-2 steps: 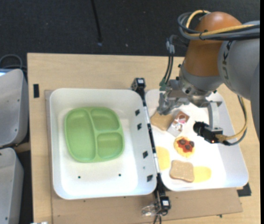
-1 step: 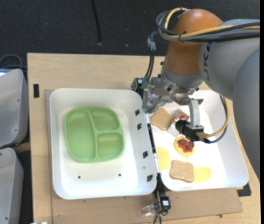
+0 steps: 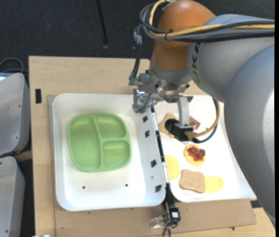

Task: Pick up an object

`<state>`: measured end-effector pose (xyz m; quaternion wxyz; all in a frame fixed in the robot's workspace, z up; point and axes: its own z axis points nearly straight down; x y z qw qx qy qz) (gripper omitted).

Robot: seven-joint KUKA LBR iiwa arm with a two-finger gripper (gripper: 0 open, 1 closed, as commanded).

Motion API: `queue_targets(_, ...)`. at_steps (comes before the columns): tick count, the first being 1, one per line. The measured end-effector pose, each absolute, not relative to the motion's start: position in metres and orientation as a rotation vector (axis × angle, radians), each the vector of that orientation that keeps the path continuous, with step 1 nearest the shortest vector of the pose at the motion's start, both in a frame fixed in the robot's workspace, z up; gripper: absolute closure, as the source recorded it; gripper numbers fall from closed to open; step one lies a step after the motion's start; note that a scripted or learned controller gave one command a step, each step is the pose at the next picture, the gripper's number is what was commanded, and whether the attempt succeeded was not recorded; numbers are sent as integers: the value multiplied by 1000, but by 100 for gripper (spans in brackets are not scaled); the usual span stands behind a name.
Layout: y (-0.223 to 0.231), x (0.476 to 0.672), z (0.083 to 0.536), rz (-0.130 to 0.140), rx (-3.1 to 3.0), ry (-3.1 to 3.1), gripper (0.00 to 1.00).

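My gripper [image 3: 142, 101] hangs below the orange wrist band [image 3: 179, 28], over the far end of the wall between the two bins. Several toy food pieces lie in the right bin [image 3: 238, 186]: a round yellow piece with red topping [image 3: 195, 153], a slice of bread [image 3: 192, 180], a yellow piece [image 3: 171, 166] by the divider, another yellow piece [image 3: 214, 183] beside the bread, and a brown and white piece [image 3: 171, 122] partly hidden by the arm's black cable. Nothing shows in the gripper.
A green divided plate [image 3: 100, 141] lies in the left bin [image 3: 65, 186]. The grey arm covers the right bin's far right part. A grey object [image 3: 1, 112] stands off the bench's left edge. Cables loop around the wrist.
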<state>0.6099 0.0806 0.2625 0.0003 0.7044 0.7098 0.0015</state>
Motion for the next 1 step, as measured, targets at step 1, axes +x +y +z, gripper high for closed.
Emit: queue_targets(1,77,609,262,-1,2217,2225,0)
